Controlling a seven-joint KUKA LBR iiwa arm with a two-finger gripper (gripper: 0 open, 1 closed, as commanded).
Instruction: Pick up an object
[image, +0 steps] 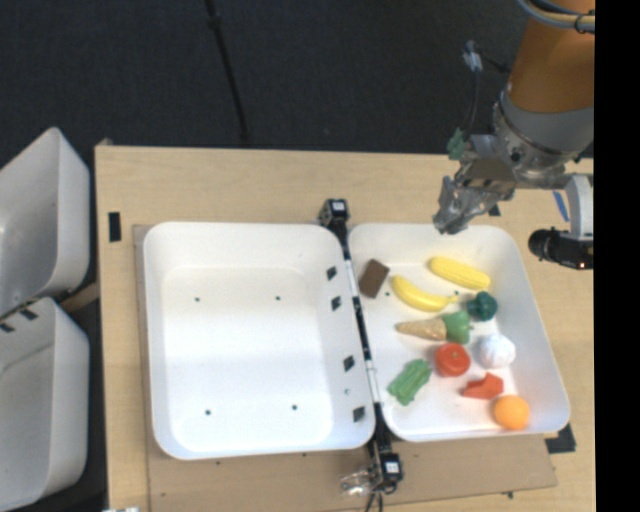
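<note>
I have the claw (455, 218) hanging above the far rim of the right bin (535, 290), carried by the grey wrist below the orange band. Nothing sits between its tips, so it carries no load. Whether the tips are spread or pressed together I cannot tell at this resolution; they read as one dark cluster.

All candidate objects lie in the right bin, nearer the camera than the claw. Closest to it are the upper banana (459, 272), just below it and a little right, and the second banana (419, 294) beside that. The brown block (373, 277) rests below and to the claw's left, close to the divider. Further off, in a tight knot: cone (420, 328), green piece (457, 326), dark green ball (483, 306), tomato (453, 359), white ball (494, 351). Farthest from the claw sit the green leafy piece (409, 382), the red piece (484, 386) and the orange (511, 411).

My reading: the claw is parked high at the bin edge to keep the view open before a descent. The upper banana looks the best target, since it lies apart from its neighbours. The central knot would likely jam the claw against adjacent pieces.

The left bin (240, 335) lies well to the claw's left.
</note>
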